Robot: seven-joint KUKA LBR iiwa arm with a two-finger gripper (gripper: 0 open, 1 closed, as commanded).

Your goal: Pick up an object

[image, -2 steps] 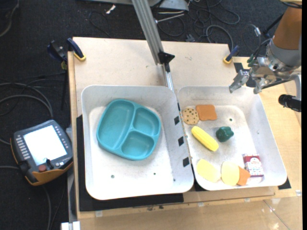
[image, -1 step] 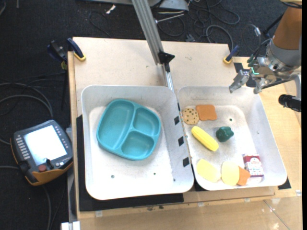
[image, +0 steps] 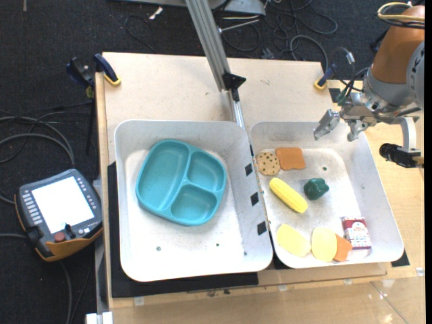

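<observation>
The grey arm with its orange band reaches in from the right, and its two-finger gripper [image: 337,126] hangs over the upper right rim of the right shallow white bin [image: 378,187]. The jaws stand spread apart, with nothing between them.

All the loose objects lie in that right bin. A round tan cookie with dark chips [image: 267,162] sits near the upper left corner, touching or just beside a flat orange-brown slab like a toast slice [image: 291,158]. Below them a yellow corn-cob-shaped piece [image: 288,195] lies at a slant, and just to its right is a dark green lumpy piece [image: 315,188]. Along the lower edge rest a pale yellow rounded piece [image: 293,239], a yellow-orange oval piece [image: 324,244] overlapping an orange wedge [image: 342,249], and a small red and white box [image: 356,232]; its printing is too small to read.

The left shallow white bin [image: 131,248] holds a turquoise plastic tray with three compartments [image: 181,181]. Both bins sit on the pale wooden tabletop [image: 162,86]. A grey and orange handheld pendant with a blank pale screen [image: 59,211] lies on the dark floor to the left.
</observation>
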